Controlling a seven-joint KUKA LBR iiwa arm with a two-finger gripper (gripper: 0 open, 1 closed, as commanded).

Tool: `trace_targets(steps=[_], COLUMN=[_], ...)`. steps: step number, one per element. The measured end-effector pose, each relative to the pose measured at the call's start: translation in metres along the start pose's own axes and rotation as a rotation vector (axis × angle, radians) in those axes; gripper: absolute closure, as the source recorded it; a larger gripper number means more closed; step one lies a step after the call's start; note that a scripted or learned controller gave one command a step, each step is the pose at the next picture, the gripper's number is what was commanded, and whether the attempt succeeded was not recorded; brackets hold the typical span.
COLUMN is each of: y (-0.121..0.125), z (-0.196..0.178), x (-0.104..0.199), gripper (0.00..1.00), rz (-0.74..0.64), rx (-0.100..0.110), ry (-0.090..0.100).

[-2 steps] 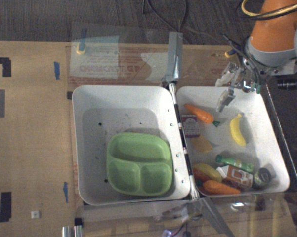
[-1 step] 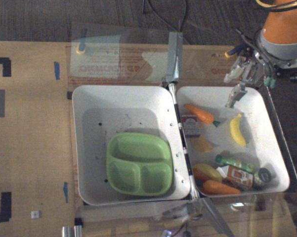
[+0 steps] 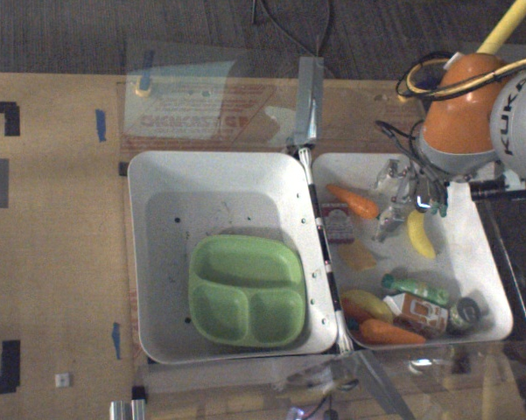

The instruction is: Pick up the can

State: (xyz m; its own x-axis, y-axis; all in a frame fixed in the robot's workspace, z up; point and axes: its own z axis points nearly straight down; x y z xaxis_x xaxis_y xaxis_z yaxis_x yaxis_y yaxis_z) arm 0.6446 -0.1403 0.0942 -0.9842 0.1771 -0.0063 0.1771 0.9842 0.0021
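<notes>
- End effector [image 3: 401,206] hangs low over the right shallow white bin [image 3: 494,274], between the orange carrot [image 3: 354,203] and the yellow banana [image 3: 421,234]. Whether it is wide or narrow: cannot tell, too much glare on the metal. Nothing visibly held.
- Target, my read: the small red-and-white labelled can [image 3: 337,223], lying against the divider wall just left of the carrot. A dark round thing [image 3: 466,311] in the near right corner could also be a can; too small to tell.
- Risk: the carrot sits between tool and can, so a straight move left could shove it or grab it instead.
- Risk: the can is tight to the wall, leaving little room on that side; it may roll or slip.
- Risk: a straight descent here likely ends on the banana or bare bin floor.
- Writing: "KU" readable on the grey arm [image 3: 515,129]. The can label and the reddish printed sheet [image 3: 197,112] on the table [image 3: 52,261] are illegible.
</notes>
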Motion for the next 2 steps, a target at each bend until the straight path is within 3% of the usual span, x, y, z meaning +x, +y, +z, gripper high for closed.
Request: trace_targets(steps=[1, 2], y=[0.031, 0.038], z=[-0.045, -0.069], x=[-0.01, -0.018], gripper=[0.0, 0.0], rz=[-0.39, -0.319], rx=[-0.002, -0.002], ry=[-0.001, -0.002])
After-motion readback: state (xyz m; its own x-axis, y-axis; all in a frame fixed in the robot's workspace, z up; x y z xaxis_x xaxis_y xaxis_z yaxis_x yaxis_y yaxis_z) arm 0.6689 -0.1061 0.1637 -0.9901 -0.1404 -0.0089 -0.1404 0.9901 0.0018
